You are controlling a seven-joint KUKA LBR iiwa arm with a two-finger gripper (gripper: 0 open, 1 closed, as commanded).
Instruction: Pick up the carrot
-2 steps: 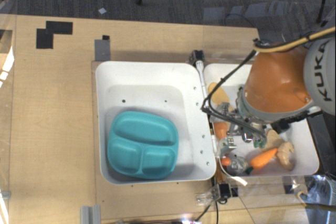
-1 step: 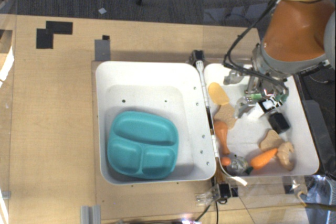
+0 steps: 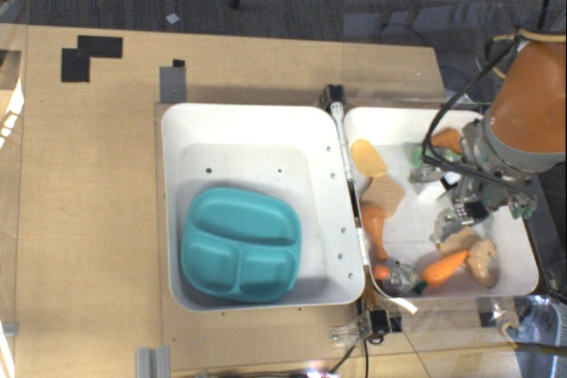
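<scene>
Bench (image 3: 89, 217) first: I see pale wood carrying two shallow white bins side by side, with black patches near its far left corner. The left bin (image 3: 248, 128) holds a teal divided plate (image 3: 241, 243) lying toward its near left corner. The right bin (image 3: 523, 279) is the crowded one, and the arm (image 3: 532, 102) comes over its right edge, orange band uppermost and dark cables looping off the wrist. Below it the gripper (image 3: 461, 221) hangs over the right half of that bin, just above a pale lumpy item (image 3: 478, 259) near the near right corner; whether its claw is released or clenched I cannot tell from this angle. The carrot (image 3: 443, 266) lies on the bin floor near the near edge, tilted, its thick end touching a dark metallic object (image 3: 396, 276) at the near left corner. Along the left wall of this bin I make out a yellow piece (image 3: 368, 158), a tan speckled slab (image 3: 383, 190) and an orange-red piece (image 3: 375, 227) below it. Another orange item (image 3: 447, 139) sits near the far edge, partly behind the cables.
</scene>
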